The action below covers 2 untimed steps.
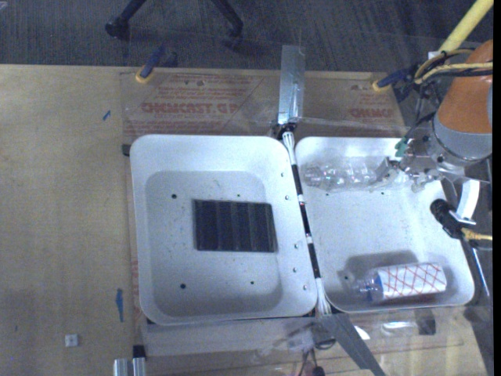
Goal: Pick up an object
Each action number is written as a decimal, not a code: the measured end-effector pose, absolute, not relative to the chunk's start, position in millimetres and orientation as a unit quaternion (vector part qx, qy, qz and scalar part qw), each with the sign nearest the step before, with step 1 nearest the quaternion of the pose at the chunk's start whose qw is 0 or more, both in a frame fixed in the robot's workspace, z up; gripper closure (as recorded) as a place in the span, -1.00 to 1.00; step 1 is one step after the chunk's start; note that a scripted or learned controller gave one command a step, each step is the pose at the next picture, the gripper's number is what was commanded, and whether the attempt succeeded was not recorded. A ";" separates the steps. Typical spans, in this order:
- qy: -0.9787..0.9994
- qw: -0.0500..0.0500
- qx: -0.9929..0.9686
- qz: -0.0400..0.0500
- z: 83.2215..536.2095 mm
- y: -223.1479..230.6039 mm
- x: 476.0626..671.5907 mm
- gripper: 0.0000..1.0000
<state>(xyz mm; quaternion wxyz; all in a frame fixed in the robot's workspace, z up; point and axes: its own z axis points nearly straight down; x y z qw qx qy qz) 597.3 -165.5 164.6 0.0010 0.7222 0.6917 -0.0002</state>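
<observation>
Arm comes in from the right, gripper sits over the far end of the right bin, right at the end of a clear plastic bottle lying on its side along the bin's far wall. Can't tell whether the claw is apart, together or clamped on anything (hardware blocks it, bottle end blurs into it), so no confirmed grasp.

Second candidate: bottle with a red-crosshatch label, lying on its side at the near wall of the same bin, well apart from the gripper. Left bin has only a dark slatted panel flat on its floor.

Risks as I judge them:
- Clear bottle is thin, light, round: a pinch at the very end likely squirts it out or swings it on lift.
- It's near the bin wall, so a finger may land on the rim.
- Transparent target, position estimate may be off.
</observation>
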 end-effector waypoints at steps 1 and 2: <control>0.682 -0.001 0.732 0.000 191.7 -182.2 479.2 -1.00; 0.724 0.004 0.689 0.003 88.1 -126.3 492.0 -1.00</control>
